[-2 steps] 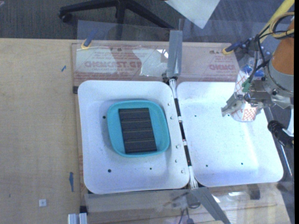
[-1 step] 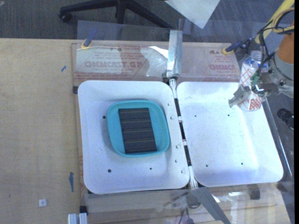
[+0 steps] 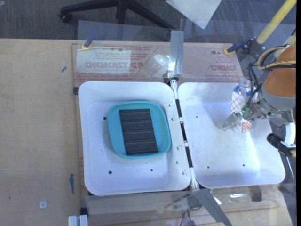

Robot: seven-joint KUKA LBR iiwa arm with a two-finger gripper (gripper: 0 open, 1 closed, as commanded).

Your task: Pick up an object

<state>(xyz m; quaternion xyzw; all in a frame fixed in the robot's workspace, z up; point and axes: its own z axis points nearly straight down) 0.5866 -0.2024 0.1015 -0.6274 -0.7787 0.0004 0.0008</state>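
Observation:
A small clear plastic bottle [image 3: 239,102] with a red-and-white label and a bluish cap lies in the right bin [image 3: 221,164], near its far right side. My gripper [image 3: 235,119] reaches in from the right and sits right at the bottle's lower end, overlapping it in the camera view. The arm's orange band [image 3: 284,76] is just to the right of it. In the left bin [image 3: 94,173] a teal square dish [image 3: 162,126] holds a dark ridged block [image 3: 138,131].
A metal divider [image 3: 182,131] runs between the two bins. Cables and a yellow bar crowd the right edge near the arm. Taped plastic sheeting lies behind the bins, and an office chair base stands beyond the bench.

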